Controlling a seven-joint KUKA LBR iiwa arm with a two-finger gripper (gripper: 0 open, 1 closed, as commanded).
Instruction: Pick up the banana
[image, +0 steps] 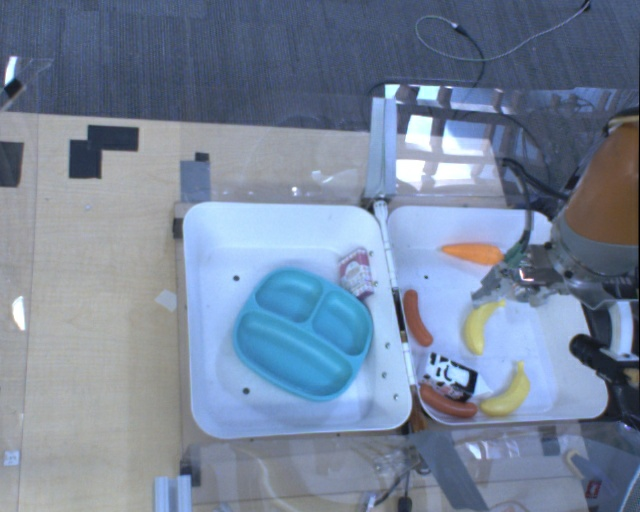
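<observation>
Low in the right bin (590, 405) a spare banana (507, 392) curls beside a sausage (447, 403). Upper banana (479, 325) lies mid-bin, just under the gripper (505, 283) — likely chosen because it lies clear. Fingers: can't tell whether apart or together.

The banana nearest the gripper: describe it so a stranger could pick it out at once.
Look in the right bin, the one without the blue plate. Near its middle, just below the gripper, lies the banana. It is paler and sits higher in view than the second banana, near the bin's bottom edge.
</observation>
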